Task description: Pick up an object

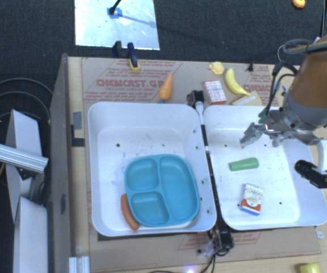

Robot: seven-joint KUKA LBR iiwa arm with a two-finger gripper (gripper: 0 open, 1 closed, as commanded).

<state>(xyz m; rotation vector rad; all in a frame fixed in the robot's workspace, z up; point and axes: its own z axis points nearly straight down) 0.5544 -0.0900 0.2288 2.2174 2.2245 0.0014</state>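
Cardboard-topped bench carries two white bins; right bin (308, 212) holds green block (243, 164) mid-floor and small carton (252, 199) nearer front edge. Gripper (264, 135) hangs over back-left area, jaws apart, nothing between. Risk: straight descent lands behind block, fingers close on air.

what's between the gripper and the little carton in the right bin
The green block lies between the gripper and the carton in the camera view, on the right bin's floor.

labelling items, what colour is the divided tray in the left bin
Light blue; the tray shows best in the camera view.
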